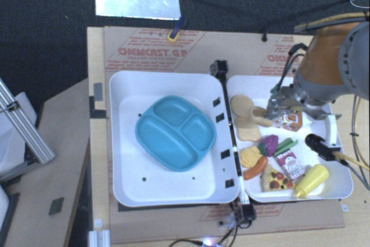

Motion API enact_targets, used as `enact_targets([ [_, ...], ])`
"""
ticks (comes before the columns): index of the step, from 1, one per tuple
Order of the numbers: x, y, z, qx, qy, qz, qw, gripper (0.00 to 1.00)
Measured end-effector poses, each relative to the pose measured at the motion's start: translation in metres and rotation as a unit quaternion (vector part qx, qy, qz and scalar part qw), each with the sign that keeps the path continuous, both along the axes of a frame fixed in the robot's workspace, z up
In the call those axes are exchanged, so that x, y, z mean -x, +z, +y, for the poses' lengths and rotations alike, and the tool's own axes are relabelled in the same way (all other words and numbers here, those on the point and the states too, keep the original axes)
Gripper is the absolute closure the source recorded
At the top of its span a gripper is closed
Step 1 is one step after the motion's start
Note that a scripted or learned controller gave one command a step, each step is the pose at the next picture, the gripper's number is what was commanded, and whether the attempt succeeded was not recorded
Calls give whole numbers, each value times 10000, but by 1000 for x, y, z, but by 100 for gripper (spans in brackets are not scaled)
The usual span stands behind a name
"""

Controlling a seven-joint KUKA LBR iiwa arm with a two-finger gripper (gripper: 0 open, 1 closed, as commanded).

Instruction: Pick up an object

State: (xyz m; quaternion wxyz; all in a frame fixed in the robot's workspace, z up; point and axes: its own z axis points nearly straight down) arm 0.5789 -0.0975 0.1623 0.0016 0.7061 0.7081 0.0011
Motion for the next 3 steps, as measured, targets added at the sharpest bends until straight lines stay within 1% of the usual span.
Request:
enact_targets([
  [1,-3,64,-1,2,7,-14,10000,100],
  [2,-4,62,-1,-4,4,7,10000,100],
  [3,25,72,48,-13,25,20,10000,100],
])
